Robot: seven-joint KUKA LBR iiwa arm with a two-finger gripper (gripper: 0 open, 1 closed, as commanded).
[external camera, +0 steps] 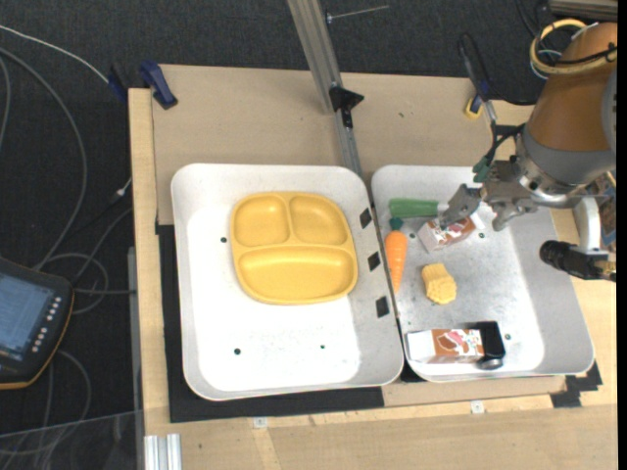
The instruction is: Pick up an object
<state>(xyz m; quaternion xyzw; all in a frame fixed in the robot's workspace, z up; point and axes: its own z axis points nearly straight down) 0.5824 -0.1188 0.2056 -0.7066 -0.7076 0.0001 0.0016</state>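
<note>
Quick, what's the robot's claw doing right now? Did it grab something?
Gripper: over the right bin, just above a small red-and-white packet; cannot be told whether it is open, shut or holding it.

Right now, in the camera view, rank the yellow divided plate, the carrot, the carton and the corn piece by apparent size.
1. yellow divided plate, clearly largest
2. carton
3. carrot, slimmer than the carton
4. corn piece, smallest

- Divided plate [292, 248] lies in the left bin [196, 292].
- Right bin [558, 321] holds carrot [395, 257], corn piece [439, 284] beside it, carton [458, 345] at the front.
</note>
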